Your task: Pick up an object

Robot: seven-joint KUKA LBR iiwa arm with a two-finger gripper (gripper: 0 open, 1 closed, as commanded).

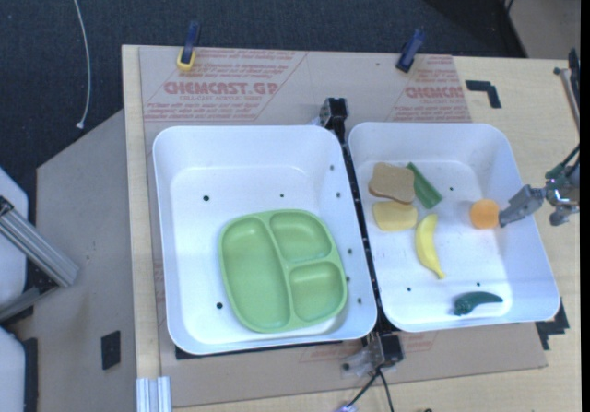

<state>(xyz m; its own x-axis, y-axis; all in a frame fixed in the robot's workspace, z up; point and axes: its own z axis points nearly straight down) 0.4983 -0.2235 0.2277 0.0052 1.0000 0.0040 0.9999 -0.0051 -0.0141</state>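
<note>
Reaching gripper [518, 206]: just right of the orange ball [485, 214]; whether it grips cannot be told
Orange ball: inside right bin [530, 263], right of banana [428, 245]
Left bin [184, 217]: holds green tray [281, 268]

Gripper [513, 208] reaches in low from the right edge of the camera view.

Little of the arm shows: a grey metal wrist assembly sits at the far right, partly cut off by the frame, with thin dark rods or cables rising above it toward the upper right. From that assembly one grey finger [518, 204] slants down and to the left, its tip the leftmost part of the robot in sight. Whether the fingers stand apart or together is too small and too blurred to tell at this slant.
</note>
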